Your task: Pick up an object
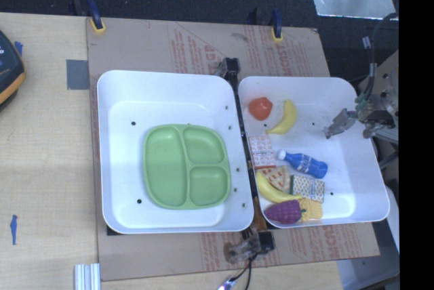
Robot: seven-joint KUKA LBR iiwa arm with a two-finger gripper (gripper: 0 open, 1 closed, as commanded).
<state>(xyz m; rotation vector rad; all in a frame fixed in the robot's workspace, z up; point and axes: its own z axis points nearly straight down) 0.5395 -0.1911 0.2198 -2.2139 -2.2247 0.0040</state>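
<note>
Gripper (346, 120) is seen at the right edge of the right bin (366, 173), above its upper right part, near the rim; nothing is seen between its fingers, and whether they are spread or closed cannot be told from this view. All loose objects are found in the right bin, in its left half, well apart from the gripper. A red tomato (260, 108) sits near the top left, with a yellow banana (285, 118) just beside it on the right. A white packet with red print (261, 148) lies below them. A blue bottle (304, 163) with a white cap lies on its side near the bin's middle, closest to the gripper of all items. A second banana (269, 190) is seen lower down, with a pizza slice toy (277, 178) touching it, and a patterned packet (307, 186) beside that. Purple grapes (283, 213) rest at the bottom edge, touching a yellow item (312, 209). The left bin (115, 146) holds a green divided plate (185, 165), lying flat, three compartments up.
</note>
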